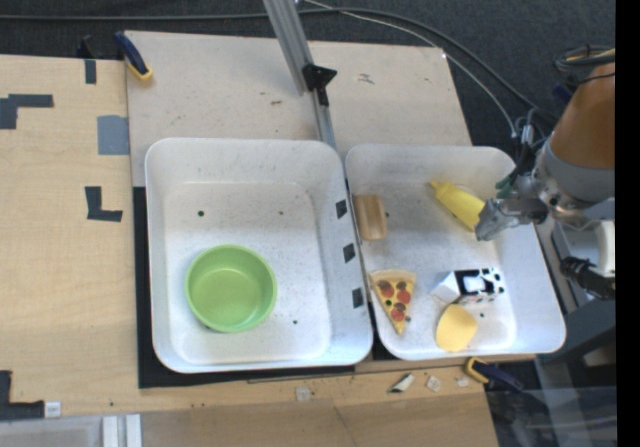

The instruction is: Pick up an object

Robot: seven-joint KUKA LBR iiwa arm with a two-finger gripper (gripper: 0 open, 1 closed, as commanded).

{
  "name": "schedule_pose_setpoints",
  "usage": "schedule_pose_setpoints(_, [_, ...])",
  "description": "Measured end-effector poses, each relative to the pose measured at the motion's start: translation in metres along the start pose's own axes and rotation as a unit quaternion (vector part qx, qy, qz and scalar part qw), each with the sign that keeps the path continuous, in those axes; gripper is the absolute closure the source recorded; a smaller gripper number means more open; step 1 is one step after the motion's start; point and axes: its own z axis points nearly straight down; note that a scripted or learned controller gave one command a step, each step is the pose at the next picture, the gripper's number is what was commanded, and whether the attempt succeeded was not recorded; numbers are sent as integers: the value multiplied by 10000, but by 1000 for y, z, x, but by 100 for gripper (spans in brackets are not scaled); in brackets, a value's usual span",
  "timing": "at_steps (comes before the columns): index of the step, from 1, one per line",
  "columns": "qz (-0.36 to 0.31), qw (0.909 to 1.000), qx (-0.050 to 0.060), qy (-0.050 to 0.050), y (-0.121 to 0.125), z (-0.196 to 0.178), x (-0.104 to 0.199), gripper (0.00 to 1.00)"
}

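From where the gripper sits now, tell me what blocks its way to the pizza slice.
Nothing visible does. The gripper is beside the yellow object; bare bin floor lies between it and the pizza slice.

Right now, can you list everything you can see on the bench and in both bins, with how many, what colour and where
Left bin: one, white, left half of the bench.
Right bin: one, white, beside the left bin.
Bowl: one, green, front left of the left bin.
Wooden block: one, tan, left side of the right bin.
Pizza slice: one, yellow with red spots, front left of the right bin.
Yellow oblong object: one, back of the right bin, by the gripper.
Black and white object: one, front right of the right bin.
Round yellow object: one, front of the right bin.
Gripper: one, grey, over the right bin's right side.
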Motion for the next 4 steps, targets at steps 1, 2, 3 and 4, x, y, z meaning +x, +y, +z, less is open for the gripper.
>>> schedule_pose_setpoints(1, [-1, 10000, 10, 6, -1, 46, 4, 0])
schedule_pose_setpoints(2, [3, 10000, -34, -6, 1, 95, 4, 0])
schedule_pose_setpoints(3, [-2, 10000, -16, 10, 0, 83, 5, 100])
schedule_pose_setpoints(4, [-1, 10000, -34, 3, 3, 41, 3, 100])
